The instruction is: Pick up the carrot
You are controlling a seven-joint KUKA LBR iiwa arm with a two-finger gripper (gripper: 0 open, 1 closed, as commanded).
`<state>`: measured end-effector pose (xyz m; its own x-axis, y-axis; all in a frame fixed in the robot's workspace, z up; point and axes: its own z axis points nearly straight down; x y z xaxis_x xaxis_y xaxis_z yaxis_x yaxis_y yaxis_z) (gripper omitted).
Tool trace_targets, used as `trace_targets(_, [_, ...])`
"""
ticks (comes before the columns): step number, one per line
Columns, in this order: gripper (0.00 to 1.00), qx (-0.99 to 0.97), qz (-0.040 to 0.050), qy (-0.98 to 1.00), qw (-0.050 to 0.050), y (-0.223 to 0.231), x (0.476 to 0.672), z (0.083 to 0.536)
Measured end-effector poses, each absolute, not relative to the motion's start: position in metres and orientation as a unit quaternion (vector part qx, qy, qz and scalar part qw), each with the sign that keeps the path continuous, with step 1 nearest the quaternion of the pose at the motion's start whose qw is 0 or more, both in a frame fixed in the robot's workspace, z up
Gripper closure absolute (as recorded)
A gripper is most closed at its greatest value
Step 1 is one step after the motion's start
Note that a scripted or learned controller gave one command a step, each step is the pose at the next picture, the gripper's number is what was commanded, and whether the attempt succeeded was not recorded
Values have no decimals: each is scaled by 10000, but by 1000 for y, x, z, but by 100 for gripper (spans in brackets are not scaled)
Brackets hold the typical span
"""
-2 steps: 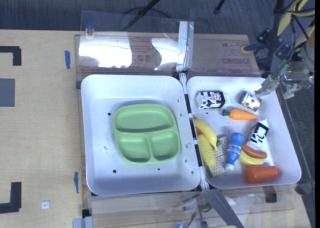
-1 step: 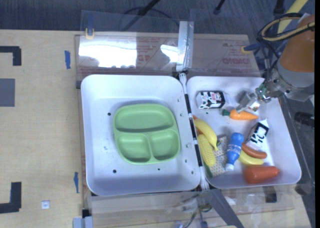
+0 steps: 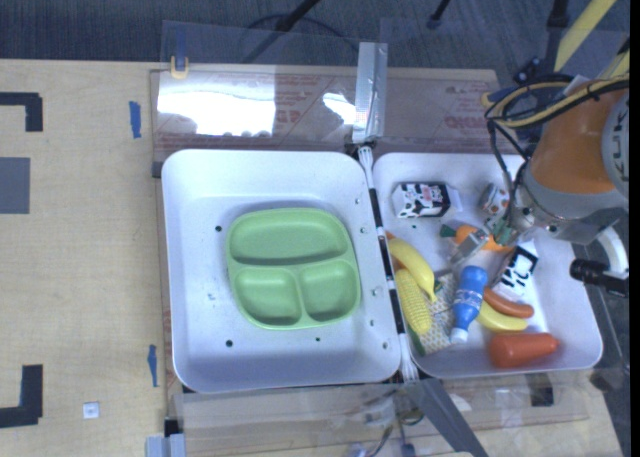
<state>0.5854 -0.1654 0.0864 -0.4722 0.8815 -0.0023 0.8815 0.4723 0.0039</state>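
Observation:
The carrot (image 3: 466, 236) is a small orange piece with a green end, lying in the middle of the right bin (image 3: 585, 340). My gripper (image 3: 497, 217) hangs low over that bin just to the carrot's right, under the grey wrist and its orange band. Its tip is close to the carrot's right end, and I cannot tell whether they touch. Nothing can be seen held in it.
Around the carrot lie a cow-patterned carton (image 3: 420, 199), a banana (image 3: 412, 263), corn (image 3: 413, 305), a blue bottle (image 3: 467, 303), a black-and-white packet (image 3: 517, 271), a yellow piece (image 3: 505, 321) and a red-orange piece (image 3: 521, 347). The left bin (image 3: 190, 245) holds a green divided plate (image 3: 293, 267).

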Motion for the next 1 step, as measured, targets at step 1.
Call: trace_targets(1, [100, 5149, 23, 8572, 44, -166, 587, 98])
